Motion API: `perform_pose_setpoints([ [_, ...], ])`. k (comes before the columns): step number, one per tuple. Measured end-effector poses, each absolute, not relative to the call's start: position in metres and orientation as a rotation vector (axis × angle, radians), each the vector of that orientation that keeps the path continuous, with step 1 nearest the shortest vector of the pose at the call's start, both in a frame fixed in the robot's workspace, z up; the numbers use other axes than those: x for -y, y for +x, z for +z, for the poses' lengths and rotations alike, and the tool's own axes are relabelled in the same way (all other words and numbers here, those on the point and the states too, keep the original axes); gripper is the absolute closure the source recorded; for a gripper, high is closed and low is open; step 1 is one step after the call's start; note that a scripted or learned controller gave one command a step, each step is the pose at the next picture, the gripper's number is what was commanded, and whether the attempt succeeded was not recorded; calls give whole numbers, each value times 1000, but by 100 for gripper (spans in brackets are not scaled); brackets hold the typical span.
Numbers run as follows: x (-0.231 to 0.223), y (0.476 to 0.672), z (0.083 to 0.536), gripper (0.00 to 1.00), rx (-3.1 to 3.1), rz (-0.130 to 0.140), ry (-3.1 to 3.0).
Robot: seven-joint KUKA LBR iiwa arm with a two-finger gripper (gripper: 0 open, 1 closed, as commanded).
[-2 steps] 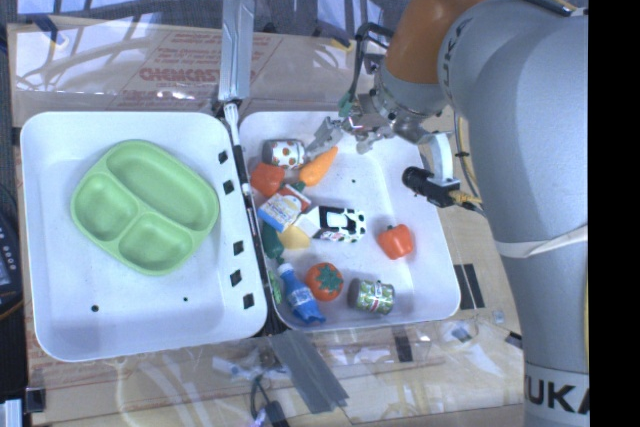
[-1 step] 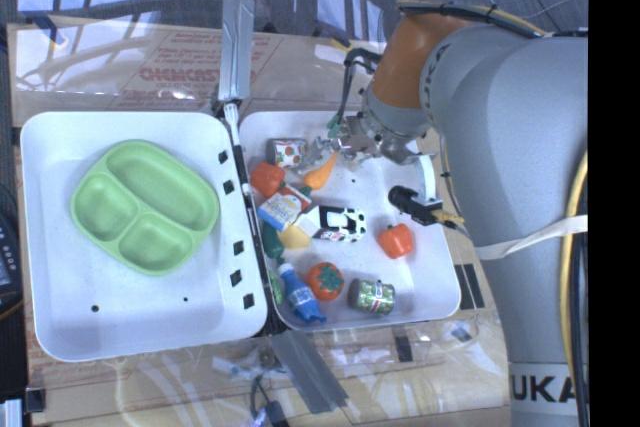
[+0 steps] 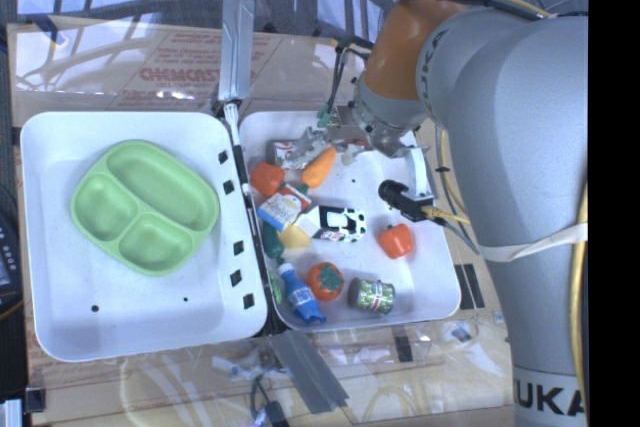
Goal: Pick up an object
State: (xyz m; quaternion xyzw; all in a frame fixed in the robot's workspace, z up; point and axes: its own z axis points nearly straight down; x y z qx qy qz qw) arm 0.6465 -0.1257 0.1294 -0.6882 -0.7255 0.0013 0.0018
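My gripper (image 3: 338, 137) reaches into the back of the right bin (image 3: 440, 265) under the orange-banded wrist. It hovers right by an orange carrot-shaped toy (image 3: 318, 167); I cannot tell if they touch. Around it lie a red-orange round toy (image 3: 267, 179), a snack packet (image 3: 283, 208), a yellow piece (image 3: 296, 237), a black-and-white cow toy (image 3: 338, 225), an orange pepper (image 3: 396, 241), a tomato (image 3: 325, 280), a green can (image 3: 372, 295) and a blue bottle (image 3: 298, 293).
The left bin (image 3: 60, 315) bears a green divided plate (image 3: 145, 205). A ridge with black clips (image 3: 240, 235) separates the two bins. The grey arm (image 3: 510, 115) covers the right bin's right side. A black part (image 3: 400, 198) juts out below the wrist.
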Motion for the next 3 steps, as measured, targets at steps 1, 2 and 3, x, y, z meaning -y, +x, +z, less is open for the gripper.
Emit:
perform_pose_setpoints([
  [1, 175, 652, 88, 0, 2243, 20, -2173],
  [2, 173, 653, 98, 100, 2249, 21, -2167],
  [3, 150, 658, 187, 100, 2198, 0, -2246],
])
